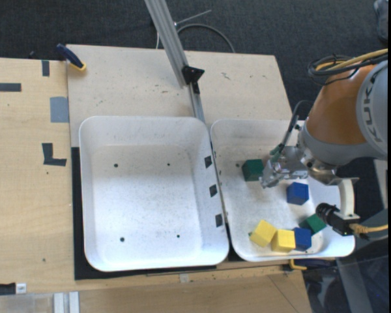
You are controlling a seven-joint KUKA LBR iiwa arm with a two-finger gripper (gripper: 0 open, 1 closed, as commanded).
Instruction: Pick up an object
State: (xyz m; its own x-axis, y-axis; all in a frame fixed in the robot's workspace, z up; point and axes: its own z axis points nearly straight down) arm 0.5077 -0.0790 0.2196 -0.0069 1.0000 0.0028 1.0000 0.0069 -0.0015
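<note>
The arm [352, 119] was a thick, rounded body, its broad orange band [335, 113] curving over the upper part, with grey casing at three o'clock of it bearing dark letters on the shell. Yellow and black cables [342, 60] looped across at twelve o'clock of the band. Below it sat a grey collar, then a cluster of small metal parts at the gripper [274, 173], toward eight o'clock. A thin dark cable [292, 124] ran along the arm's nine o'clock side.
</note>
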